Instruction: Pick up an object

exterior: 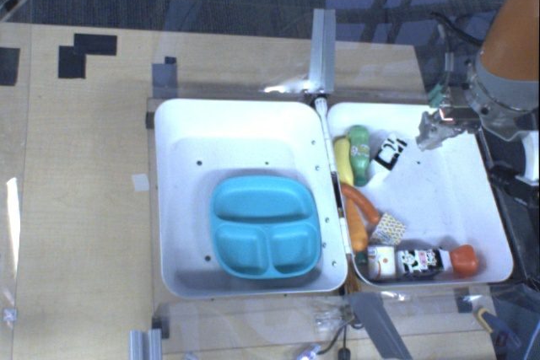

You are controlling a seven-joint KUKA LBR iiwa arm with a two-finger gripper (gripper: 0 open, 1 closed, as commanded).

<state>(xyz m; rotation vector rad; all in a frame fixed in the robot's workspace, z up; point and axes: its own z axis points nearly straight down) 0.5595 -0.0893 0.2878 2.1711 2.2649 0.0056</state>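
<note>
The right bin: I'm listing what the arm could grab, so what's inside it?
The right bin holds a yellow banana, a green vegetable, an orange carrot, a black-and-white block, a patterned packet and a bottle. Whatever lies beneath them is covered.

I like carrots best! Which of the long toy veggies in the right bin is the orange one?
The carrot, lying slanted below the other two. The banana-like piece is yellow and the cucumber-like one beside it is green.

Wooden bench [76, 206], two white bins [177, 181] side by side
</note>
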